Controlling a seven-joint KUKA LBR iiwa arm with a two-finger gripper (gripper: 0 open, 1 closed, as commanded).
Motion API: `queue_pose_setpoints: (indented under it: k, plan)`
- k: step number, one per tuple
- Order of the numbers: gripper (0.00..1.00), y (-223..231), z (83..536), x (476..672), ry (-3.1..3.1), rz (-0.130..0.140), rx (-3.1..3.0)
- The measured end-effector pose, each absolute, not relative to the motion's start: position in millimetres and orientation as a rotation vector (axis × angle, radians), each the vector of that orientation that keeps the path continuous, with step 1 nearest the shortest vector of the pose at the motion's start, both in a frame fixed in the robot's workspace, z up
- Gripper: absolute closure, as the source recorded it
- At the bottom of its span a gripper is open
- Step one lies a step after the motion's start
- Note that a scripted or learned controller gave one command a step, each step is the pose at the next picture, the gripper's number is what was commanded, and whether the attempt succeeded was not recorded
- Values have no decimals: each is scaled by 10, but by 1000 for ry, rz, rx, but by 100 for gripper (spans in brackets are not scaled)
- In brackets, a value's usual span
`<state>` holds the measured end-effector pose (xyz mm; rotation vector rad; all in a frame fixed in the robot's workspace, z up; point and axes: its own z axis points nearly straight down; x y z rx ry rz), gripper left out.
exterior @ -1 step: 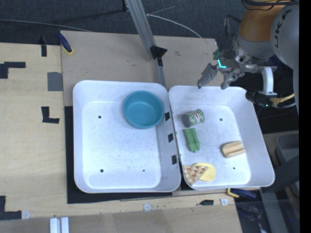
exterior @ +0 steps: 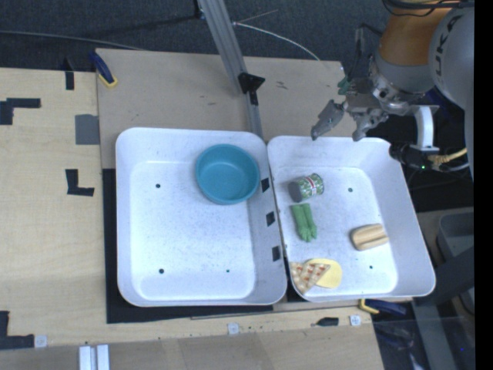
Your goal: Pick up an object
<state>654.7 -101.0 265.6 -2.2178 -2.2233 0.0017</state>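
Waffle slice (exterior: pixel 315 274) sitting at right bin (exterior: pixel 408 230) near edge | can (exterior: pixel 309 186) lying mid-bin, likeliest pick | gripper (exterior: pixel 340 126) hovering over far rim, fingers spread, carrying nothing

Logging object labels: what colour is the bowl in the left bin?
Blue, seen plainly in the camera view: the bowl.

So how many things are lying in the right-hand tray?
4: a small can near the divider, a green vegetable toy just below it, a bread roll toward the right, and a pizza slice at the front left corner.
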Motion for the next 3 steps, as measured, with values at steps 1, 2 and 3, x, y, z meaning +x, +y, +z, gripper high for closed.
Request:
queue_pose_setpoints:
  k: [1, 2, 3]
  plan:
    - [0, -965, 2163, 6623, -2223, 8, -2215]
    - [0, -923, 1700, 6681, -2224, 6, -2216]
    - [0, -970, 1059, 6668, -2220, 10, -2216]
